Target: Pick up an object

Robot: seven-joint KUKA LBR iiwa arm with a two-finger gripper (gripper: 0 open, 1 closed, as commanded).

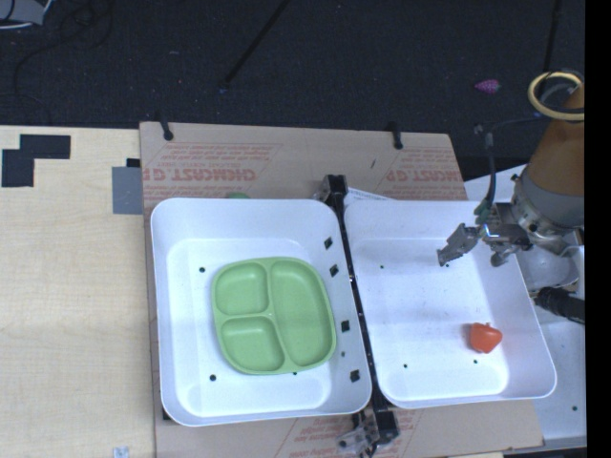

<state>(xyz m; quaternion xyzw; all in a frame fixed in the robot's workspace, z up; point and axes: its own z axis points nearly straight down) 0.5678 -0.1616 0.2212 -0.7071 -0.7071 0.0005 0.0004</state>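
Observation:
A small red-orange object [485, 337], rounded with a pointed top, lies on the floor of the right bin [420, 389] near its right wall. My gripper [475, 252] hangs over the upper right part of that bin, up and slightly left of the red object and well apart from it. Its two grey fingers [454, 247] are spread apart with only the white bin floor between them, so it is open and holds nothing. The grey arm with its orange band [561, 151] comes in from the right edge.
The left bin [181, 256] holds a green divided plate [273, 314] with three compartments. A black divider with clips [346, 284] runs between the bins. Both bins rest on a cardboard sheet [286, 165] on the wooden bench.

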